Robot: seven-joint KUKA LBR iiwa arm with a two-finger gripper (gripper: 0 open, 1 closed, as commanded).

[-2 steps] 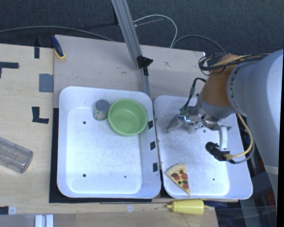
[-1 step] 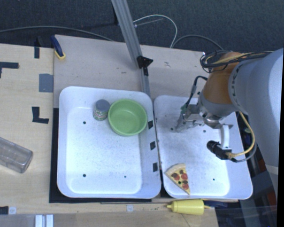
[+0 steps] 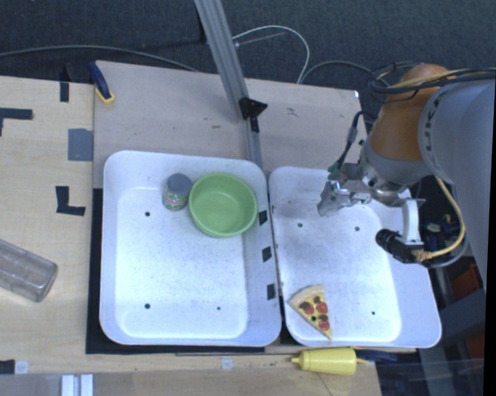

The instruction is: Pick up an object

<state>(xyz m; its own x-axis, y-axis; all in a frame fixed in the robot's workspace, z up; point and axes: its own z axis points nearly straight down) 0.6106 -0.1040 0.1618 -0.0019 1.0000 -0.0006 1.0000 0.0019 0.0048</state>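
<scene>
While hanging over the far end of the right bin [image 3: 407, 323], gripper [image 3: 333, 198] seen small and blurred; no telling how far apart the fingers stand, nor anything caught between them. Partly masked from above by grey wrist and orange band. Nearest below: pizza slice [image 3: 312, 307], flat wedge with red spots, lying at the right bin's near left corner, well apart from the gripper. Just past that rim, yellow bottle [image 3: 327, 361] on its side. Leftward, in the left bin [image 3: 177, 313]: round green bowl [image 3: 223, 204], with small can [image 3: 176, 192] touching it. Farthest left, clear ribbed container [image 3: 15, 267] on the bench.
</scene>
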